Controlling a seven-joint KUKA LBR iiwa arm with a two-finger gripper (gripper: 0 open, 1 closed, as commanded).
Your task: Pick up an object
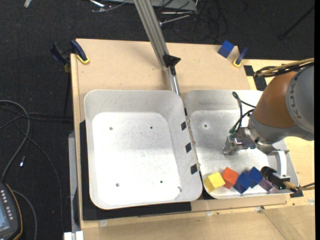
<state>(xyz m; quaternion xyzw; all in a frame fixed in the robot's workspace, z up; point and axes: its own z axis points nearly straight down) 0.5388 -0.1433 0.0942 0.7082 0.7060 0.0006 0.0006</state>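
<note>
Two bins side by side on worktop [125, 69] — left bin [132, 146] at frame centre, right bin [210, 114] at right. Blocks [235, 179] clustered in right bin's lower corner — gripper [231, 146] just above them, arm entering from right.

No legible text, label, brand, number or sign anywhere: none on the two white bins [134, 96], the desk [125, 64] or the blocks.

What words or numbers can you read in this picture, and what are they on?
None can be read. The white bins, the yellow block, orange block, blue block and the claw carry no readable writing. The device at bottom left is too blurred to read.
</note>
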